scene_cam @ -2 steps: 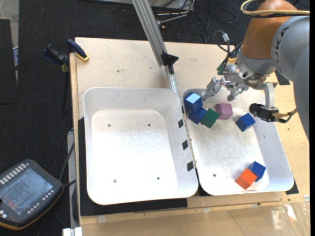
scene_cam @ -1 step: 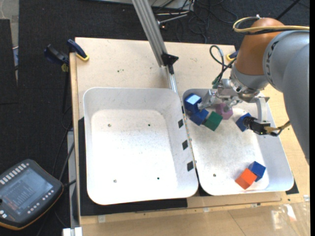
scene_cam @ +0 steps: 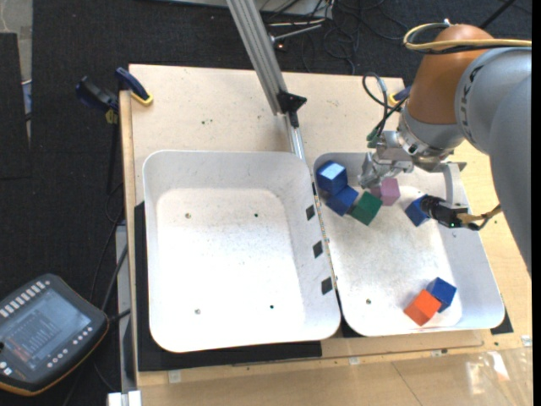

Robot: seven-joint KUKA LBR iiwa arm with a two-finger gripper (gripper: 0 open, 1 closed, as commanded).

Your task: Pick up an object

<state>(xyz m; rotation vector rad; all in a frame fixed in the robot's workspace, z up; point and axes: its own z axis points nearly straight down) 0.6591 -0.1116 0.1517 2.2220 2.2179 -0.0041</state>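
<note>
Apparently the hand [scene_cam: 378, 178] sits low over the pink block [scene_cam: 389, 191], far in the right bin [scene_cam: 473, 269]; its opening cannot be told. Block looks small, rigid, light: best gripped across two flat opposite faces, though the green block [scene_cam: 365, 208] crowds it.

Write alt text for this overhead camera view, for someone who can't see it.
A grey robot arm lowers its gripper over a pink block in the right white bin, beside green and blue blocks. An orange block lies nearer the front.
</note>
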